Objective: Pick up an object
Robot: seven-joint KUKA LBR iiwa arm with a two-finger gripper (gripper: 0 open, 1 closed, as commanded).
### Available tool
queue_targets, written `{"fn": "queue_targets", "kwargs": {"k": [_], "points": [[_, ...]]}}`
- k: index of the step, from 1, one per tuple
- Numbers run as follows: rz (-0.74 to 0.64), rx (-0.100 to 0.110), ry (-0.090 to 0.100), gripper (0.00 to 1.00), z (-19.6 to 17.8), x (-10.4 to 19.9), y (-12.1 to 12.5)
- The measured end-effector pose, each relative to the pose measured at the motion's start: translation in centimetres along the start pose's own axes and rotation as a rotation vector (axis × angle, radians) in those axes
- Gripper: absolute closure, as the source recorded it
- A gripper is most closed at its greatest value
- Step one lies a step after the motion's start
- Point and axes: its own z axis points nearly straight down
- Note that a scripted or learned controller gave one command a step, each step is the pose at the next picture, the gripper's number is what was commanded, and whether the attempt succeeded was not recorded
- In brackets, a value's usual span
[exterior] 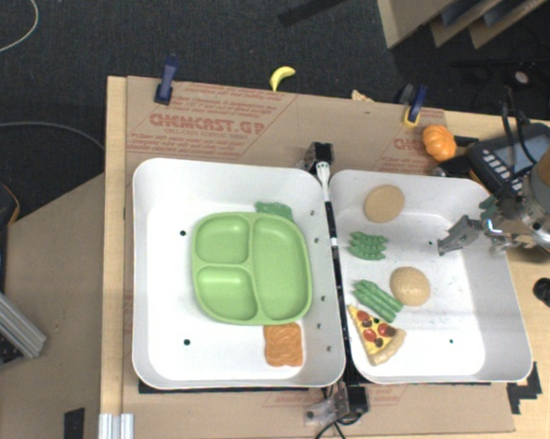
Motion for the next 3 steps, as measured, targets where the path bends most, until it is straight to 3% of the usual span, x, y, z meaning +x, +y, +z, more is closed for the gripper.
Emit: {"fn": "queue_targets", "kwargs": {"k": [1,2,3], "points": [[-0.008,0.004,0.004,0.00,11.0,6.7,4.5],[0.005,-0.005,-0.005,0.00,10.3,-1.8,6.7],[-0.001,-0.006,-0.004,1.00,9.2,-1.4,6.7]]}}
